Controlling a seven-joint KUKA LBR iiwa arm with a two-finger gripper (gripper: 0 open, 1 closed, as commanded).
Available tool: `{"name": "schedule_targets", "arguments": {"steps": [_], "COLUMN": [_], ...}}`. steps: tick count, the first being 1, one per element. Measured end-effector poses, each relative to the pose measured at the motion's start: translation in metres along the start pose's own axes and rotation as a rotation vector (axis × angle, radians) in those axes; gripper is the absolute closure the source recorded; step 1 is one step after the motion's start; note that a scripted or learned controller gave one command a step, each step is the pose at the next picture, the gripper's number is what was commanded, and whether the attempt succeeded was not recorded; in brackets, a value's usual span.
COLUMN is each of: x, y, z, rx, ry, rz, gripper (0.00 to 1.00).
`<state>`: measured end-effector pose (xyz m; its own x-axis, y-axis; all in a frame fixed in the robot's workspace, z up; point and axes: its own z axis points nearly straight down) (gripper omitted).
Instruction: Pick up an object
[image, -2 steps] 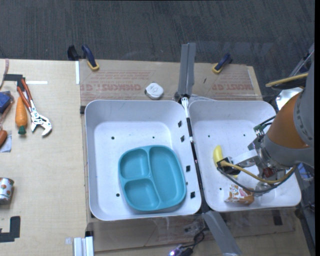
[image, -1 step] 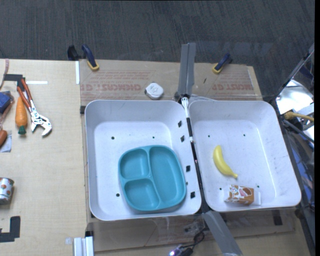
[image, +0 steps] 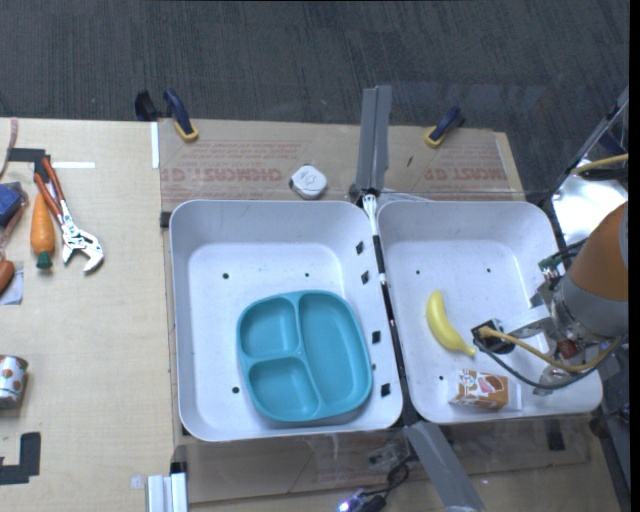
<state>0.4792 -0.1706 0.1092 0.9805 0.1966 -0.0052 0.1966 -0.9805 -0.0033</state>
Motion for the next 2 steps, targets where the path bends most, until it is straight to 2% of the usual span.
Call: {"name": "schedule_targets", "arguments": {"steps": [1, 2], "x": [-0.007, -0.007], "y": [0.023, 0.038], "z": [0.018, 0.016], "rx": [-0.001, -0.001], "ry": [0.002, 0.009], "rz": [-0.56, -0.008], "gripper": [0.0, 0.0]}}
